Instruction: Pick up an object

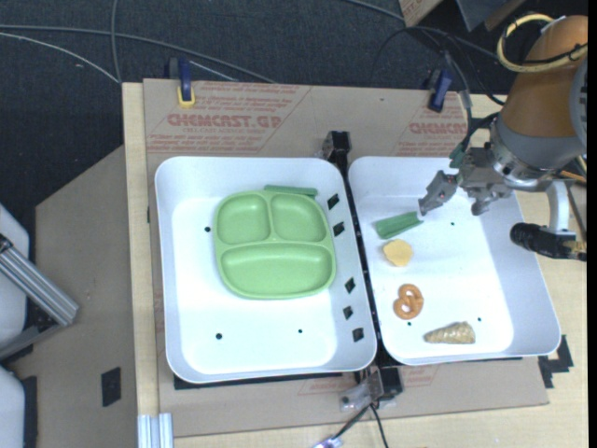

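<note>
The right bin holds a flat green strip, a yellow chunk, an orange pretzel and a tan cone-shaped piece. My gripper hovers over the far part of that bin, just right of the green strip. Its fingers stand open, spread wide, with nothing between them. The left fingertip is near the strip's right end.
The left bin carries a green divided plate with a dark green strip behind it. A black divider with clips runs between the bins. Blue clamps sit on the board's far edge.
</note>
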Robot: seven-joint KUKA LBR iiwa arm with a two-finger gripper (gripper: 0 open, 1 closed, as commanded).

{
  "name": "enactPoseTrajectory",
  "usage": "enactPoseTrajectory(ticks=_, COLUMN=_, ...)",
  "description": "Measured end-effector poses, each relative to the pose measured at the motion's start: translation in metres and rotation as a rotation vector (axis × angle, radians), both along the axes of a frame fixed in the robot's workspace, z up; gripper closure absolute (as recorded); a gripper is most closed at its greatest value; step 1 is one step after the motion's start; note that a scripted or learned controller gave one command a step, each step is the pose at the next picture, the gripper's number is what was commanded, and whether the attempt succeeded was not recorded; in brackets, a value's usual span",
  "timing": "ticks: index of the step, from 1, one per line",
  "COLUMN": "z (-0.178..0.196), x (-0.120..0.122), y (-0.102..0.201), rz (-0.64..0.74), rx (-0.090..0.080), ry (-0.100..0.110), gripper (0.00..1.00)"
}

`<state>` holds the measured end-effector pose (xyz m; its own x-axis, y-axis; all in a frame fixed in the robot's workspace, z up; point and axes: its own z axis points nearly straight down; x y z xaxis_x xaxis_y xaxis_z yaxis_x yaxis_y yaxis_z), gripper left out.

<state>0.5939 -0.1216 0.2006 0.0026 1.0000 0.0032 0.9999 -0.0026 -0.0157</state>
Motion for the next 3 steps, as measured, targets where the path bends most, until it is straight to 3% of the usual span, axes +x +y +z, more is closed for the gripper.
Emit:
enactPoseTrajectory(ticks=1, z=0.008, x=0.003, y=0.0, rz=0.003, rx=-0.002, ry=-0.014, gripper=0.0)
enactPoseTrajectory(ticks=3, z=-0.114, x=0.004, y=0.001, rz=0.002, rx=-0.001, ry=-0.011, gripper=0.0)
